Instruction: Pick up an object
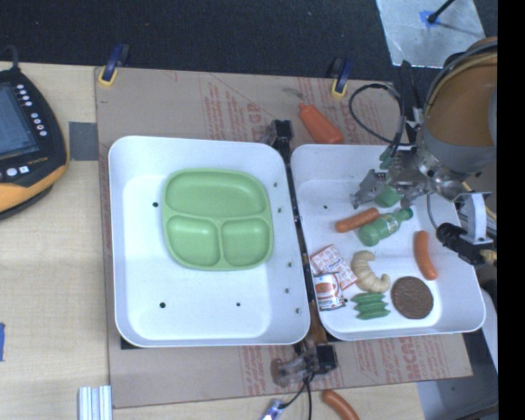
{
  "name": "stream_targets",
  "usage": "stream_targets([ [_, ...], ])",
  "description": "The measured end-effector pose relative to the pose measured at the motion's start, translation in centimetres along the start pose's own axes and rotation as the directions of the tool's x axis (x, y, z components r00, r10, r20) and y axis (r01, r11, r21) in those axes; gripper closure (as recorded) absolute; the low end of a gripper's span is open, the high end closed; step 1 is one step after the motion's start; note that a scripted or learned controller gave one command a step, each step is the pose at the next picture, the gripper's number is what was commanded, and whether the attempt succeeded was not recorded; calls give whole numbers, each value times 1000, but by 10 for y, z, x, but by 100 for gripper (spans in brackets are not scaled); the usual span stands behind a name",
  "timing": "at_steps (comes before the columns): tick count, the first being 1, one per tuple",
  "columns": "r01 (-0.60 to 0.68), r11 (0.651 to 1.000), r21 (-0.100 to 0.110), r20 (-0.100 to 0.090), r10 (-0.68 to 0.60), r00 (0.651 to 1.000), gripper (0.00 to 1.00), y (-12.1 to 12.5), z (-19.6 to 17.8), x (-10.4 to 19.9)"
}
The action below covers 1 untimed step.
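Grey arm [459,103] reaches down over right bin [332,169], beside green bottle [385,227].

Grey arm [459,143] — orange band above wrist, black cables looping alongside — dark metal gripper [378,185].

Robotics lab, my test bench. Teach pendant [16,143] with screen lies at bench's left edge. Cardboard sheet [201,103] clamped to wooden bench top [39,296] with blue-yellow clips [113,63]. Two white bins [127,234] side by side, toy food inside right one. Loose cables [372,103] near my wrist.
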<state>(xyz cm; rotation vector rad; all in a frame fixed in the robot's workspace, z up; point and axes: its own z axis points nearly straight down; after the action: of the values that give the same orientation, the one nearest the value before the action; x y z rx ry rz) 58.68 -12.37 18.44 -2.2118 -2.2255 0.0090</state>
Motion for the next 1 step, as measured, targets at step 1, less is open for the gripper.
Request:
stream_targets([
  [1, 0, 1000, 0, 0, 0, 1000, 0, 0, 94, 1],
])
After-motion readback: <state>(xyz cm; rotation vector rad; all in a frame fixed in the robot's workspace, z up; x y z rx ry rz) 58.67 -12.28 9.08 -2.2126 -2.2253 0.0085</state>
